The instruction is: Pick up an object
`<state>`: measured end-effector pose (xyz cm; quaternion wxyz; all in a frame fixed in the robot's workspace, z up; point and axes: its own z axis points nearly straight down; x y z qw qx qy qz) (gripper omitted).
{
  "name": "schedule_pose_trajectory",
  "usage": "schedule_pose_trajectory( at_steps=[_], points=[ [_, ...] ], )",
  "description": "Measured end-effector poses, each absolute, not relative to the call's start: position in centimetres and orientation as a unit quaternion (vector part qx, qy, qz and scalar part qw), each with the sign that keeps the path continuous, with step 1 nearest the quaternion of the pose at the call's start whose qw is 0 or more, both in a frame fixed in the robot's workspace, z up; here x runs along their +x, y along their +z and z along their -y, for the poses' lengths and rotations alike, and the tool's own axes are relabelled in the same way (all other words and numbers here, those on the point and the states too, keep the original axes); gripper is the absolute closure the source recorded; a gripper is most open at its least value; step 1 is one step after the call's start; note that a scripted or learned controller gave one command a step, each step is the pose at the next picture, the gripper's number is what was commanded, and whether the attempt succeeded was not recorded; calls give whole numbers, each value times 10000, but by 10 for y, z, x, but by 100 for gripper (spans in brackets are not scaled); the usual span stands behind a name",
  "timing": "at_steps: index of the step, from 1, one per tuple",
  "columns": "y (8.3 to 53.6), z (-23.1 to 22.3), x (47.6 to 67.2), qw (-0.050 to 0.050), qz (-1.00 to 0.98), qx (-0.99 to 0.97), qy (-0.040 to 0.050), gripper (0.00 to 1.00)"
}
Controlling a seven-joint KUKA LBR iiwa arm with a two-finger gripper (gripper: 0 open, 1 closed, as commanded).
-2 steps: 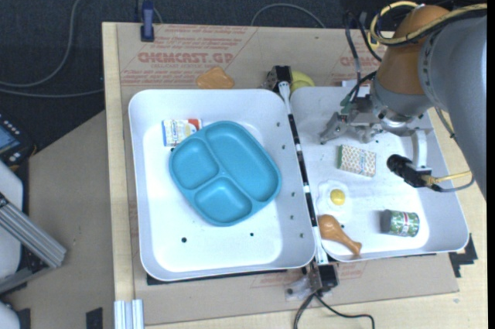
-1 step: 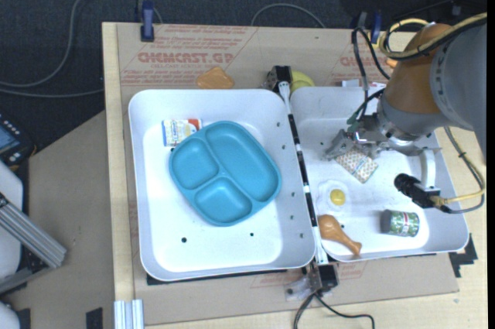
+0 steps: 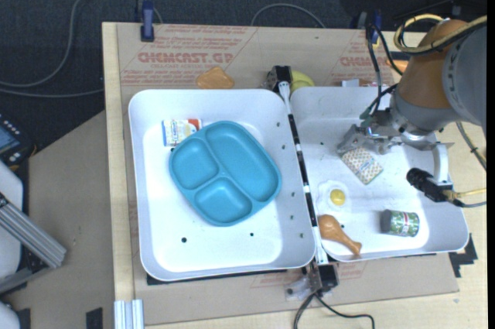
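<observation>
Beside the blue tray's (image 3: 224,171) bin, the hand (image 3: 362,140), grip unclear, overhangs a patterned packet (image 3: 362,163).

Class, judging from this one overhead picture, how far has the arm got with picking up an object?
Done: the gripper has reached into the right bin. In hand: it sits just above the patterned packet. Left: nothing looks lifted; the packet, fried egg, drumstick and can lie on the bin floor.

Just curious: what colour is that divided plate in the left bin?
The divided plate is light blue all over, seen in the camera view.
</observation>
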<state>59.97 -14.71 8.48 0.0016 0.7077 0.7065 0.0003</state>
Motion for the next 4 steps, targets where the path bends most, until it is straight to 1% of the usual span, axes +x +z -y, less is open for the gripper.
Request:
schedule_pose_trajectory(
  at_steps=[1,2,3,4],
  points=[
    [95,146,600,27,-7073,7069,8,100],
    [95,146,600,23,-7073,7069,3,0],
    [84,151,550,-28,-7065,7077,-13,0],
    [84,199,474,-28,-7044,7098,-22,0]
  ],
)
